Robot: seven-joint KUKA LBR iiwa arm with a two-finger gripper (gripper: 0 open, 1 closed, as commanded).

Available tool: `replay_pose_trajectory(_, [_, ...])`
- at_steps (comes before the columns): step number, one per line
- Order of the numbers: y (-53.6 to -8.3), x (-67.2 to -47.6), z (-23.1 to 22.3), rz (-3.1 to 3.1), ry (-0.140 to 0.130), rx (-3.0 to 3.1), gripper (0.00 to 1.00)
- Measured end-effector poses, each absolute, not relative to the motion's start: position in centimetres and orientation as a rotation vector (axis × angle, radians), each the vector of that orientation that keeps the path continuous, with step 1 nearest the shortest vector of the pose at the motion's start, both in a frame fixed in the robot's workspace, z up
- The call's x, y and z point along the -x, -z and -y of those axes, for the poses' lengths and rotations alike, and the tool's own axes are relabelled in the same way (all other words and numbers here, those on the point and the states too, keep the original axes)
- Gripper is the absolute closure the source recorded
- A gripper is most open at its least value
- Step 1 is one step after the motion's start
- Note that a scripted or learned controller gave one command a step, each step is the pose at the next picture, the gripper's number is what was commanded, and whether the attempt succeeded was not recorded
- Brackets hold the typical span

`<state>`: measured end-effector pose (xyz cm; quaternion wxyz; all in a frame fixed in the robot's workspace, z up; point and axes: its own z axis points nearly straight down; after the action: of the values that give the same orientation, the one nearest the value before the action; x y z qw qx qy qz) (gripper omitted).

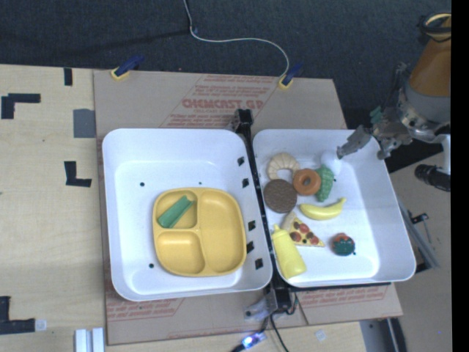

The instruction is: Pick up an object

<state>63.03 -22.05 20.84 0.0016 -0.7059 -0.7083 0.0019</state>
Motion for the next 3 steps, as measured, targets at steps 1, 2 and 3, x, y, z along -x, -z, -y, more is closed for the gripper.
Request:
replay_pose_trajectory(1, [-15.8, -63.6, 21.2, 2.22, -0.006, 2.216, 0.0])
replay_pose_trajectory(2, [-9.4, -63.6, 20.5, 2.221, -0.007, 2.215, 0.0])
replay_pose_trajectory(3, [-8.4, -63.6, 20.4, 2.225, -0.003, 2.218, 0.0])
